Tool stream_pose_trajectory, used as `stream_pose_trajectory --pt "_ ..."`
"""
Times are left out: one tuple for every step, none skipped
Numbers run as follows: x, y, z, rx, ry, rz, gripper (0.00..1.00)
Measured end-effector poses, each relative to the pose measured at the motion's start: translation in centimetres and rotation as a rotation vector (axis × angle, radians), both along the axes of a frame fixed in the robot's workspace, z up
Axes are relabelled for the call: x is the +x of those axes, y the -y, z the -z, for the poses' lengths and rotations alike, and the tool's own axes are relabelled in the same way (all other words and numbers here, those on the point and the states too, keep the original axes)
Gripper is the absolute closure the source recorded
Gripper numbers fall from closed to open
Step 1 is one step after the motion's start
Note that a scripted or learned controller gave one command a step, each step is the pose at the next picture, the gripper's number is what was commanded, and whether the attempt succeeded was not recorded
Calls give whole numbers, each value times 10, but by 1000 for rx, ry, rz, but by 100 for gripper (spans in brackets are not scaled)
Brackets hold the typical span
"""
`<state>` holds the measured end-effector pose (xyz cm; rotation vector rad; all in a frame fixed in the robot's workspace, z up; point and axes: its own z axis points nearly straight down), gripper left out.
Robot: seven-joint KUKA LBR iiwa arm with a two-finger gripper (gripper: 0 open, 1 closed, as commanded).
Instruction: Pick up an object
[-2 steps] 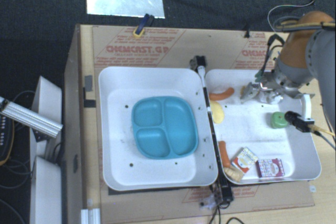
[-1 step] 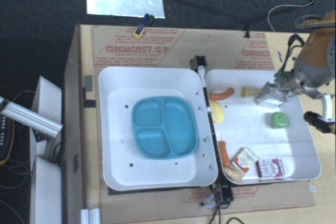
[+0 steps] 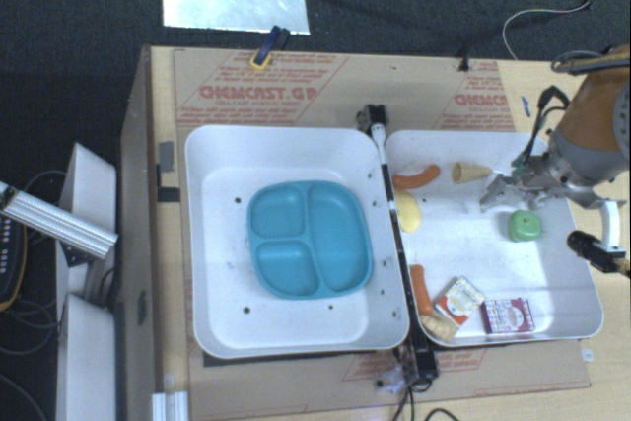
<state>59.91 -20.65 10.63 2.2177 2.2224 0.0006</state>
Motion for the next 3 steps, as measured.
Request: stream_pose_trajectory --pt "-27 0 13 1 -1 1 0" --pt "-26 0 2 -1 3 0 100" --pt "-26 0 2 -1 2 0 0"
